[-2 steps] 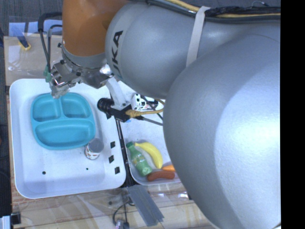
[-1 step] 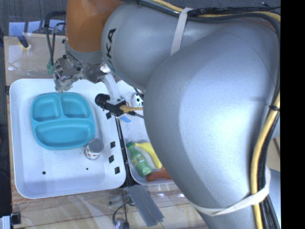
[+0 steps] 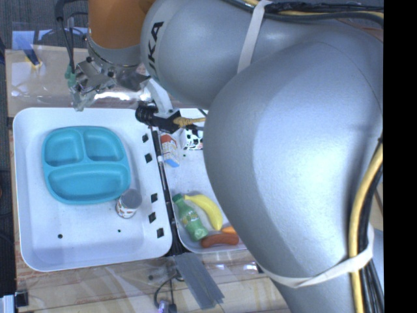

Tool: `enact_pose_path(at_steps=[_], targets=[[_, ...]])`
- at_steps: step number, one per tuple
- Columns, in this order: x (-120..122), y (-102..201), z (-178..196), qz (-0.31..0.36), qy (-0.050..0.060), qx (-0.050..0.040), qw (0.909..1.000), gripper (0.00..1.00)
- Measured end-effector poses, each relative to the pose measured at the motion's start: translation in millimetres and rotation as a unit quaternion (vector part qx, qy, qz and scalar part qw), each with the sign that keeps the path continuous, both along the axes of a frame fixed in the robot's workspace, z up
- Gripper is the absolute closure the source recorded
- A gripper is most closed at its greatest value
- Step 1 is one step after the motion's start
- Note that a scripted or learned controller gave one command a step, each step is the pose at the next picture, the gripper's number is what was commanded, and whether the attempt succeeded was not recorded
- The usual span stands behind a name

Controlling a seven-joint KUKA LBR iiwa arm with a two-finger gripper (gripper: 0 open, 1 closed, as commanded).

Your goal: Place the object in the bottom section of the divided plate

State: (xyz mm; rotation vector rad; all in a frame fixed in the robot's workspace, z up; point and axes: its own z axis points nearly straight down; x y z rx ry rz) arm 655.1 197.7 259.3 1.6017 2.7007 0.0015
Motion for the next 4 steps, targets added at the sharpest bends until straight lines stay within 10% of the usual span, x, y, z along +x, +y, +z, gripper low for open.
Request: enact_pose_path(at_steps=[2,3,4], targets=[[1.1,-41.5,72.2,0.04,0.001,-0.0002,0.9992,1.0],[0.5,12.1,17.1,0.082,0.002,-0.0002,0.9966,1.0],[-1.1,-1.9,31.7,0.073,0.0,-0.0003,0.9973,1.0]])
